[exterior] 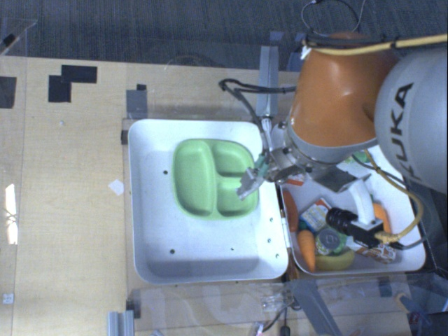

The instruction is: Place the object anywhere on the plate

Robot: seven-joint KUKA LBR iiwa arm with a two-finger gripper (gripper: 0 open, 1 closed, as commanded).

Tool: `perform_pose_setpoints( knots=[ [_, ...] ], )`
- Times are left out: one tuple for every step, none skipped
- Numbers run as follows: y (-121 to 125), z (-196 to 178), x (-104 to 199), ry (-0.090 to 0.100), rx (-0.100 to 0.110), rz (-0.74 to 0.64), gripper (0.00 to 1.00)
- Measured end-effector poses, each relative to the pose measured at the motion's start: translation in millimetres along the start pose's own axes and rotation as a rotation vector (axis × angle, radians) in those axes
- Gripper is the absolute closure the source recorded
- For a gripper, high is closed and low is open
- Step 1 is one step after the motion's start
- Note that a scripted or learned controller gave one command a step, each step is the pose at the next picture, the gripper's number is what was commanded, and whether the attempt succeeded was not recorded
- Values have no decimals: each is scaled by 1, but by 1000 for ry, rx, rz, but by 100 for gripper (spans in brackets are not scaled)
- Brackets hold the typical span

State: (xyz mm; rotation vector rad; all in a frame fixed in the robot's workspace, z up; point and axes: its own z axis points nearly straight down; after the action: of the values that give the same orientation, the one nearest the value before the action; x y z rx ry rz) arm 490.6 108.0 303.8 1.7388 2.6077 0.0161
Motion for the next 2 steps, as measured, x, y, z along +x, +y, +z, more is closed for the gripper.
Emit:
perform_pose_setpoints(
  knots=[
    [2, -11, 0, 0, -5, -2, 100],
    [0, -78, 5, -1, 3, -215, 100]
  ],
)
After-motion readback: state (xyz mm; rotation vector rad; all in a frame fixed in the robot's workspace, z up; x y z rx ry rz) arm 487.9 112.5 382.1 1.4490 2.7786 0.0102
